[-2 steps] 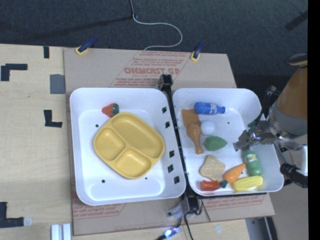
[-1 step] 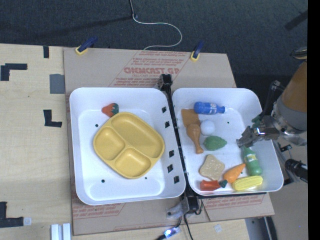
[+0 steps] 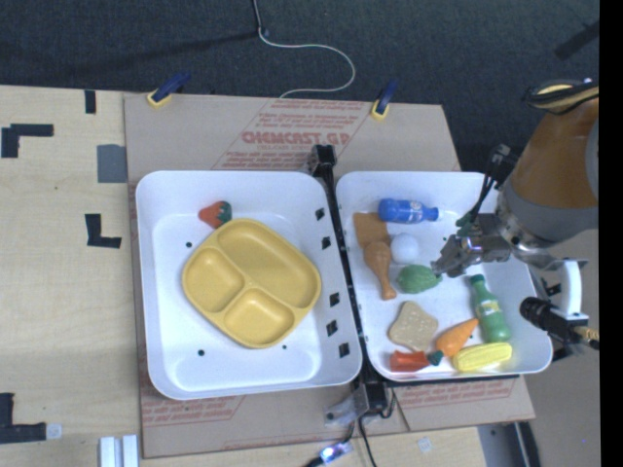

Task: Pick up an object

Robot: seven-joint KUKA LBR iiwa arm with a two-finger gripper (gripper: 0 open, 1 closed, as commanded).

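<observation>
1. The gripper point(image 3: 456, 259) hangs low over the right bin point(image 3: 443, 181), just beside the green toy vegetable point(image 3: 418, 279), likely lining up a grab.
2. Whether it is spread or pressed together I cannot tell (too dark and small).
3. The green bottle point(image 3: 487, 308) lies near, the yellow divided plate point(image 3: 251, 281) rests in the left bin point(image 3: 156, 261).

A single camera sits fixed above the bench point(image 3: 58, 261), looking down at a slant; it stands far enough back to take in both white bins, the left bin point(image 3: 161, 290) and the right bin point(image 3: 516, 290), side by side, plus dark floor point(image 3: 117, 17) past the far edge; the arm point(image 3: 555, 173) enters from the right side.
</observation>
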